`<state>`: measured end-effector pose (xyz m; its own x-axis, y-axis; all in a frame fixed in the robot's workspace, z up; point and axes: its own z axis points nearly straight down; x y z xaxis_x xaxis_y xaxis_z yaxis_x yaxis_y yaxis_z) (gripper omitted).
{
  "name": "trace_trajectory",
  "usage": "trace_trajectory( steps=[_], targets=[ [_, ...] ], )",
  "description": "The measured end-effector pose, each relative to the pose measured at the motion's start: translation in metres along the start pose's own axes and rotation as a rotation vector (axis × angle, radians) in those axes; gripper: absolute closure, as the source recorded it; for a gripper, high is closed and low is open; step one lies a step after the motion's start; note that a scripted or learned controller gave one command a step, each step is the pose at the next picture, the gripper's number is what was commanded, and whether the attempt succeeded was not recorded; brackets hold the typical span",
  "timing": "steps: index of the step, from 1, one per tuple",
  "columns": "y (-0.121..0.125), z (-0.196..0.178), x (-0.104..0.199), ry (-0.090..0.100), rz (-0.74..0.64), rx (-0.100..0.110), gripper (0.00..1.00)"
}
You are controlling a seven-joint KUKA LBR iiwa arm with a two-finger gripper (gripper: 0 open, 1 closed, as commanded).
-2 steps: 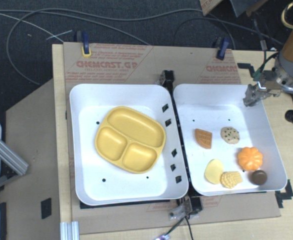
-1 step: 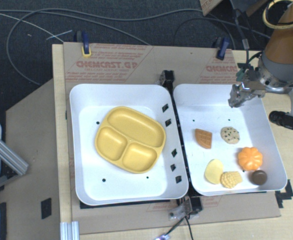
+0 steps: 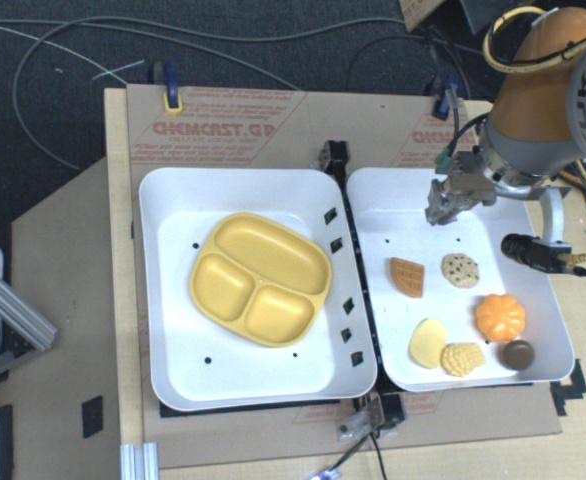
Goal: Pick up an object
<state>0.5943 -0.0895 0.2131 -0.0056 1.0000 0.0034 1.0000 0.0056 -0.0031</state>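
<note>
The gripper [image 3: 445,211] is seen low over the far part of the right bin [image 3: 393,353], and whether its jaws are apart or together cannot be told; nothing is seen between them. The arm [image 3: 533,98] is reached in from the right, its wrist bent downward. Nearer in that bin are laid a cracker [image 3: 407,276], a cookie [image 3: 460,269], a small pumpkin [image 3: 500,316] and a corn piece [image 3: 462,358]. A yellow divided plate [image 3: 260,278] is set in the left bin [image 3: 173,368].

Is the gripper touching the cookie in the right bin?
Apart. The camera view shows bare white bin floor between the gripper and the cookie.
</note>
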Motion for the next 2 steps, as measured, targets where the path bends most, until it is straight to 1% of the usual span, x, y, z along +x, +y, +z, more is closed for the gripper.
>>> trace_trajectory(
  steps=[1,2],
  targets=[
    [-0.016,0.007,0.054,0.000,0.000,0.001,1.00],
    [-0.025,-0.009,0.110,0.000,-0.001,-0.004,1.00]
  ],
)
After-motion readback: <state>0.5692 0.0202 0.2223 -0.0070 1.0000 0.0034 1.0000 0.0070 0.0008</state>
